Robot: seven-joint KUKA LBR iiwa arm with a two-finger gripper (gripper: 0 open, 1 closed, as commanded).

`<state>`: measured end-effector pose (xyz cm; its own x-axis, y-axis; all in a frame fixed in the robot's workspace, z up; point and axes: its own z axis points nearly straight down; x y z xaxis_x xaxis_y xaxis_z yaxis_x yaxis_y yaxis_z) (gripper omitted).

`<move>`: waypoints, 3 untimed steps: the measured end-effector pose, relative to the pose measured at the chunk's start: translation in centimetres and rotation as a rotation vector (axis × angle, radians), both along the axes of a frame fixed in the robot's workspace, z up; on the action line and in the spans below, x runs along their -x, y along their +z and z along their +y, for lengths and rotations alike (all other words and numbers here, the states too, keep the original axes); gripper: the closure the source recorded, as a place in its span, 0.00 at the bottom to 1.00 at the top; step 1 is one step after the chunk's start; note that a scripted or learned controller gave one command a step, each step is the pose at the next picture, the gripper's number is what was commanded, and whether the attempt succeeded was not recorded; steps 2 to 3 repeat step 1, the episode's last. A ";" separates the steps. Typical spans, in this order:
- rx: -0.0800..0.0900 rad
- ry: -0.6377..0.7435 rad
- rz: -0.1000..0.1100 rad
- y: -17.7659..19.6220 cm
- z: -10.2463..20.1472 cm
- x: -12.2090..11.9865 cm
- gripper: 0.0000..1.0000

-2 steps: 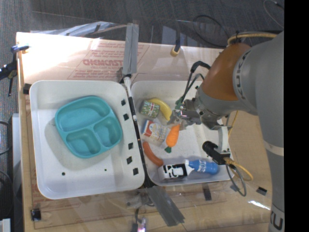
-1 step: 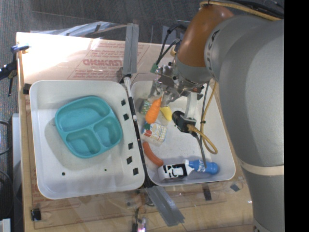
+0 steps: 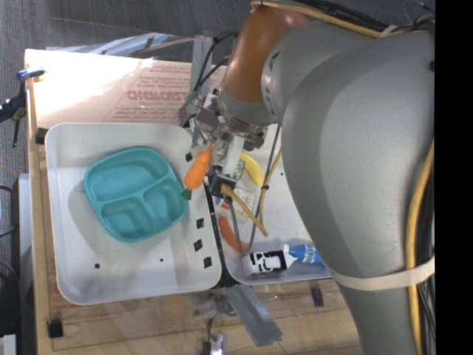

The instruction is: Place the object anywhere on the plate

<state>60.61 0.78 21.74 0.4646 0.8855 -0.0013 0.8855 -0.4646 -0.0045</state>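
A teal plate [image 3: 133,193] with three compartments lies in the left white bin [image 3: 111,279]. An orange toy carrot [image 3: 196,170] with a green tip hangs tilted just off the plate's right edge, above the seam between the two bins. My gripper [image 3: 206,151] is shut on the carrot's upper end, and the carrot's green tip points down toward the plate's rim. The grey arm with its orange band reaches in from the upper right and hides much of the right bin.
In the right bin [image 3: 251,276] lie a yellow banana [image 3: 253,170], a second orange piece [image 3: 229,235] and a white bottle with a blue cap [image 3: 284,259]. Small black marks [image 3: 199,234] dot the left bin's right side. Cardboard [image 3: 111,87] lies behind the bins.
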 end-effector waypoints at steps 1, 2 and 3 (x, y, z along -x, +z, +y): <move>0.000 0.000 0.000 0.0 0.0 0.0 0.00; 0.000 0.000 0.000 0.0 0.0 0.0 0.00; 0.000 0.000 0.000 0.0 0.0 0.0 0.00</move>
